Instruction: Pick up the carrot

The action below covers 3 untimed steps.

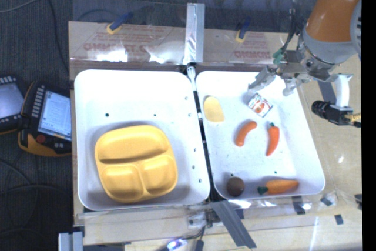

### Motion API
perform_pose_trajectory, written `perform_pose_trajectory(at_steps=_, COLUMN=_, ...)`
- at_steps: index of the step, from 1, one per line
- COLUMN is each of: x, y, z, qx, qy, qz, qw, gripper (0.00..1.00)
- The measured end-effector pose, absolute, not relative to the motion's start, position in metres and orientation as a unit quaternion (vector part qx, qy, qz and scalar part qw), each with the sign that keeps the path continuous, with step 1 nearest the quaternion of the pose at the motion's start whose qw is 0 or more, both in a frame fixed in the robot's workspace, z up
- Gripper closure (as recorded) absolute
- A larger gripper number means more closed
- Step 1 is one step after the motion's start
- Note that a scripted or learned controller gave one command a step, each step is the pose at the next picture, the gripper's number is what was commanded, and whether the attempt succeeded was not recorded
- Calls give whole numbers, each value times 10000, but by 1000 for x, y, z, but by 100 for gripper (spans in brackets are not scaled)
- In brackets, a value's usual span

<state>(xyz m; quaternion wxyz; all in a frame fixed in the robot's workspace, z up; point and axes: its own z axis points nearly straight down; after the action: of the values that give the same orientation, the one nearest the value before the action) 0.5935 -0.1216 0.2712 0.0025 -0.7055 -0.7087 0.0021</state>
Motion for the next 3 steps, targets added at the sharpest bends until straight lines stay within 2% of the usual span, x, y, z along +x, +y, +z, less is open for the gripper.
perform_pose_trajectory(at_steps=1, x=509, y=-108, z=205, qx=-7677, qy=-6408, qz=25, qw=29, gripper=0)
perform_pose_trajectory(at_steps=2, x=486, y=-162, z=229, qx=-6509, qy=-7592, qz=7, qw=12, gripper=0)
perform_pose_trajectory(at_steps=3, x=484, y=-195, z=129, qx=-6822, qy=-7311, qz=10, qw=33, gripper=0)
